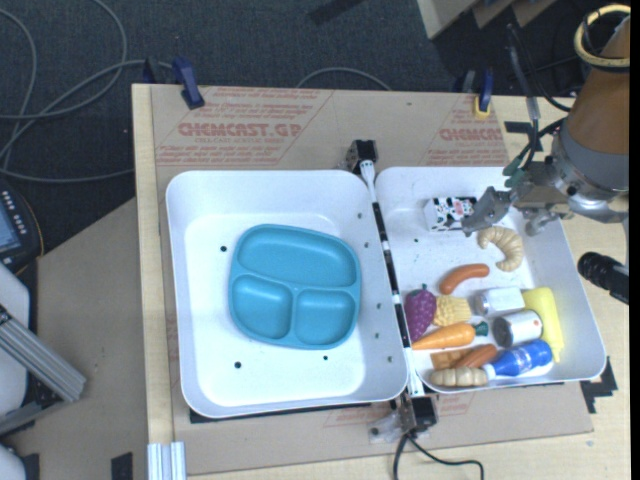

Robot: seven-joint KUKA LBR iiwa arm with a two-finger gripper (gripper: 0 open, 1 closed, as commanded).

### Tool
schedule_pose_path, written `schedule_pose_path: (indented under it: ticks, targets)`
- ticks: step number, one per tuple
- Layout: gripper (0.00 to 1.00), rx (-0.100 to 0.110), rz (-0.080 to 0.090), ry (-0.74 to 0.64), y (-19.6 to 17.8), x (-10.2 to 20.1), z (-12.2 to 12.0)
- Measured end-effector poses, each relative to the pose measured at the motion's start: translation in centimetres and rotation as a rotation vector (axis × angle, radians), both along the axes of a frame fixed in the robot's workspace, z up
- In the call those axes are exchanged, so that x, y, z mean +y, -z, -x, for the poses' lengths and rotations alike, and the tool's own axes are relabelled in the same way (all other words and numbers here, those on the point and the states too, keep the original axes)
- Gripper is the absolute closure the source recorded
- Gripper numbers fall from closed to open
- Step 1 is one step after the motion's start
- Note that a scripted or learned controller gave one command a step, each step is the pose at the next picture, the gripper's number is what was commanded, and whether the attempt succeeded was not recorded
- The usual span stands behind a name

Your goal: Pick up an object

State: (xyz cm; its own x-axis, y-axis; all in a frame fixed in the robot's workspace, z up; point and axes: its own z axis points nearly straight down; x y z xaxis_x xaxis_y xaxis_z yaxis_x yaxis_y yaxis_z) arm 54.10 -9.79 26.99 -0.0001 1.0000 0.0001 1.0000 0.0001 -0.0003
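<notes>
Lying in the right bin (590, 313) toward its far edge, the croissant (504, 245) is the item nearest the gripper (512, 206), which hangs just above and beside it; whether the claw is released or clenched cannot be told from this angle, and nothing is seen grasped in it. Judged from that, the pick is not yet done: the arm (600, 118) has reached the bin from the right edge, but an object remains to be seized and lifted. Other candidates in the same bin: a black-and-white cow-patterned item (452, 212) near the far left corner, just beside the gripper; a sausage (464, 277) toward the middle; a purple grape bunch (420, 311) against the left wall; a corn piece (452, 311) touching it; a carrot (444, 337) below these; a silver can (514, 327); a yellow block (546, 314) near the right wall; a blue bottle (522, 359) and a bread roll (460, 375) along the near edge. Contents here are crowded and touching, so a clean grasp looks harder near the front. Left bin (190, 298): one blue divided plate (294, 284), central. Both bins rest on a brown board (150, 168).
</notes>
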Motion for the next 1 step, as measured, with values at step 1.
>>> schedule_pose_path:
  ticks: [1]
  targets:
    - [0.00,0.006,-0.008,0.005,18.94,-4.54,0.84]
